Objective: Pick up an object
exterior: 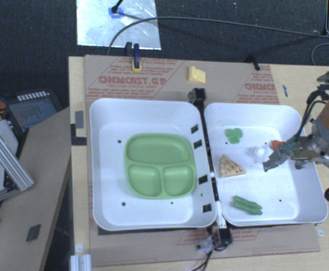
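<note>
Pizza wedge is best approached squarely from above; pincer, just beside it, state cannot be told.

1. Bright, even overhead light; the two white bins come close to washing out.
2. A foil sheet at the top glares in patches.
3. Shadows are soft and short, hugging the bin walls.
4. The picture is slightly soft and grainy, and the dark floor shows speckled noise.
</note>
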Controlling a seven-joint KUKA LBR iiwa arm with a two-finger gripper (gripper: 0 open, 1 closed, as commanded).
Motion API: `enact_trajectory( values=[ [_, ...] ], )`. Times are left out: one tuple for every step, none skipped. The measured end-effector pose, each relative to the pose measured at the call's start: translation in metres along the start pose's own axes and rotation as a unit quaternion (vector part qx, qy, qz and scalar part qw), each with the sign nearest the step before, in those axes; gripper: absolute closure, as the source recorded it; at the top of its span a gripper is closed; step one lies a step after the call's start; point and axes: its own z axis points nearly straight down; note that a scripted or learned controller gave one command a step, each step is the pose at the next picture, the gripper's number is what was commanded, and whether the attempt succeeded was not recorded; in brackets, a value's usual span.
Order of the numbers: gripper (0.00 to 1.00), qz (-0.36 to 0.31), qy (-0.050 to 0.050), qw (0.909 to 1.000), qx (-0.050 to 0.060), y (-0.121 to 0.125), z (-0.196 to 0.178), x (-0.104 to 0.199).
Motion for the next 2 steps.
enact_trajectory(
  values=[
    [0.00,-0.002,-0.001,1.0000,-0.006,0.002,-0.005,0.000],
    [0.00,0.000,0.000,1.0000,-0.003,0.002,0.041,-0.008]
  ],
)
